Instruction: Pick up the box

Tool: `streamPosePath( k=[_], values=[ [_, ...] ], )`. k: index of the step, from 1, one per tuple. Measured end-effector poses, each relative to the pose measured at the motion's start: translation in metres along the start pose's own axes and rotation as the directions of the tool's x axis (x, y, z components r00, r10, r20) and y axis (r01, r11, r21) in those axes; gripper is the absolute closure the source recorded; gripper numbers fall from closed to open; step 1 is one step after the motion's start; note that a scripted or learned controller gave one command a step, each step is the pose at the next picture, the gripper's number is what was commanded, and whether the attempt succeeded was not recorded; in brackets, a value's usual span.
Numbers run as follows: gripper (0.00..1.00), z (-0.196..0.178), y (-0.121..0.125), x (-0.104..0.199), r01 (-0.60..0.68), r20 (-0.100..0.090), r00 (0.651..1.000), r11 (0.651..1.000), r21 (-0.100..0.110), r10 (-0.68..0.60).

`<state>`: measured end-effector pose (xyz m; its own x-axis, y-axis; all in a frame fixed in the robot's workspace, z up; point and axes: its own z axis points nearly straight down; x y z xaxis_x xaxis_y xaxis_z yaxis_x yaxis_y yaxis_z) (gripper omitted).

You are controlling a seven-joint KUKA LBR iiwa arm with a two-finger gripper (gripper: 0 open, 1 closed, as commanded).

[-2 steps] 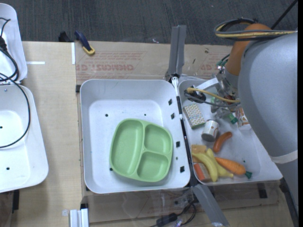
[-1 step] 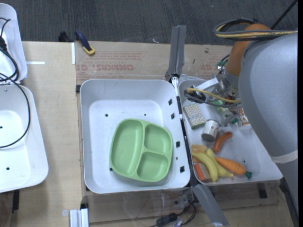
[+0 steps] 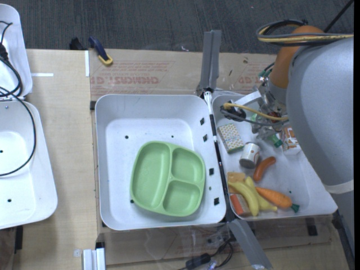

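Observation:
A small flat box with a pale green checked top lies in the right bin, close to its left wall. My gripper hangs over the back of that bin, to the right of the box and a little behind it, and apart from it. The wrist and the big grey arm cover the bin's right side. A second small carton, orange and white, peeks out beside the arm just right of the gripper.
The right bin also holds a silver can, a red sausage, bananas and a carrot toward the front. A green divided plate lies in the left bin.

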<state>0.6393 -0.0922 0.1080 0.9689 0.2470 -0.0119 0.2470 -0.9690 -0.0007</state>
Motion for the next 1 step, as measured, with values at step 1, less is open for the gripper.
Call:
streamPosePath(
  k=[1],
  values=[
    [0.0, 0.0005, -0.0002, -0.0002, -0.001, 0.001, 1.0, 1.0, 0.0, 0.001]
  ],
)
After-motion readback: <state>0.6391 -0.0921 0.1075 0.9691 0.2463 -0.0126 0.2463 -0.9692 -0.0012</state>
